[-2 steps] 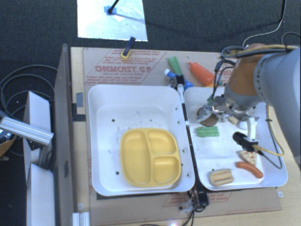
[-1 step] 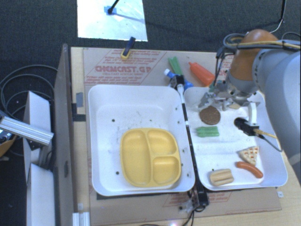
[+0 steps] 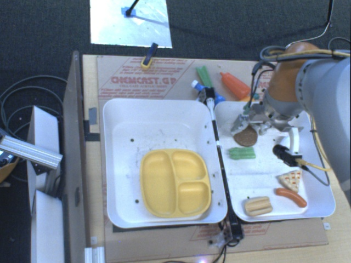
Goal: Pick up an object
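The round brown cookie-like disc (image 3: 245, 137), having no evident long axis, is lying flat on the floor of the right white bin (image 3: 323, 201). The bins are sitting on a printed cardboard sheet (image 3: 142, 75) over dark carpet (image 3: 44, 26). The gripper (image 3: 248, 121) is hovering directly above the disc; finger spread cannot be determined. A green flat piece (image 3: 242, 153) is lying just below the disc.

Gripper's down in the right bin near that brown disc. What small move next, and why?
Probably lower a little onto the brown disc and close. The gripper sits at the disc's upper edge, nothing visibly between its fingers, and the green piece lies just below, so keep the move short.
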### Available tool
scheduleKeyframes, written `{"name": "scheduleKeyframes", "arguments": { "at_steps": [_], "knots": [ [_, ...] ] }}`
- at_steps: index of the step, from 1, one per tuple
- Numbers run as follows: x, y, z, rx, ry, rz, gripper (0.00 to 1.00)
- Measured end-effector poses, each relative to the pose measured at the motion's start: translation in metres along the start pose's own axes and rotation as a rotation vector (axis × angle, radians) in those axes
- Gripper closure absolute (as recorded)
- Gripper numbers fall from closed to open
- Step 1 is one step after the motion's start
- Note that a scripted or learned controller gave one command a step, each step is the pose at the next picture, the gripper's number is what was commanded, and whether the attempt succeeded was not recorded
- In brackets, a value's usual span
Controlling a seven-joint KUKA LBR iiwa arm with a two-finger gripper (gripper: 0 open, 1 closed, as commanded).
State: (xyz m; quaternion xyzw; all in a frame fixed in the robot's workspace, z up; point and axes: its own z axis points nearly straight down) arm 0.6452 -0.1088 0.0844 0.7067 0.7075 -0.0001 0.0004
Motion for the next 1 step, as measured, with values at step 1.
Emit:
{"name": "scheduleKeyframes", "arguments": {
  "at_steps": [1],
  "knots": [
    [-0.0001,0.0021,-0.0119,-0.005,0.0,-0.002,1.0]
  ]
}}
